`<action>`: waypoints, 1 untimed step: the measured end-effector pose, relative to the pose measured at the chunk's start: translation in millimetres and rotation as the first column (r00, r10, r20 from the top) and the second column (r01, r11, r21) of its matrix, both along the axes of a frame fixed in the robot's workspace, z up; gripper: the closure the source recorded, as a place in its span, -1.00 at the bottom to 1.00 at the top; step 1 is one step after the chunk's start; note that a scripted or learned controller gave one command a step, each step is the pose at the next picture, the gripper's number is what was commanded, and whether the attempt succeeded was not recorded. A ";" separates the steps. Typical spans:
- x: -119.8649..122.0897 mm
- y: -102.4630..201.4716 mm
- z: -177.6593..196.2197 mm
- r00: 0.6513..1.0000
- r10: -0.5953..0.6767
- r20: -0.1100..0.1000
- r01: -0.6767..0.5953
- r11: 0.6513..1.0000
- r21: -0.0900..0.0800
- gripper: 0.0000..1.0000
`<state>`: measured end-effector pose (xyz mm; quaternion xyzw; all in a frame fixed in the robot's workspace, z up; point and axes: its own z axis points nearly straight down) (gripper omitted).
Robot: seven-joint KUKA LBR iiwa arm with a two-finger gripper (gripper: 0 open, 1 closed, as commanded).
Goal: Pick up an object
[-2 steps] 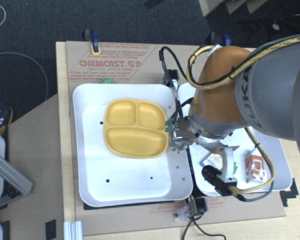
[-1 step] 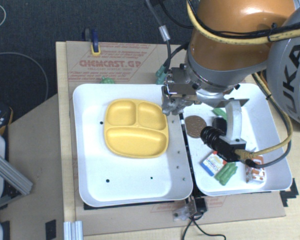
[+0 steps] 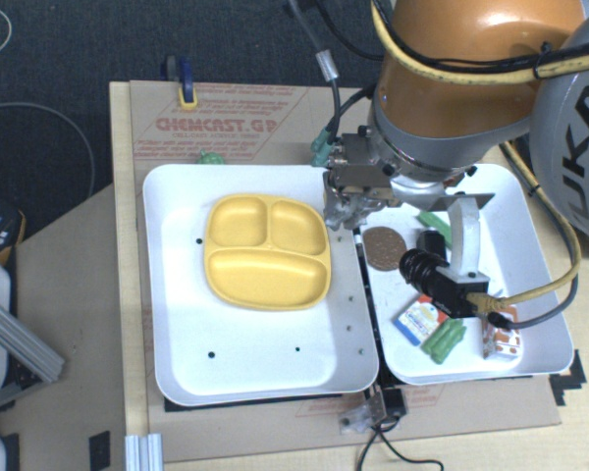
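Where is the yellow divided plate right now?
The yellow three-compartment plastic plate lies flat in the left white bin, toward its upper middle, its right edge near the divide from the right white bin.

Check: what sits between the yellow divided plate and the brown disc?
In the camera view, the two bins' adjoining white rims lie between the yellow divided plate and the brown disc; the arm's wrist hardware overhangs the upper end.

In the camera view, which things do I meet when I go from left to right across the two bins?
Yellow plate → brown disc → blue-red card → green piece → small box.
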<state>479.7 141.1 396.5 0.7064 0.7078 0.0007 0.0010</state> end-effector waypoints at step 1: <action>0.4 0.6 10.1 1.000 0.001 0.001 -0.001 1.000 0.000 1.00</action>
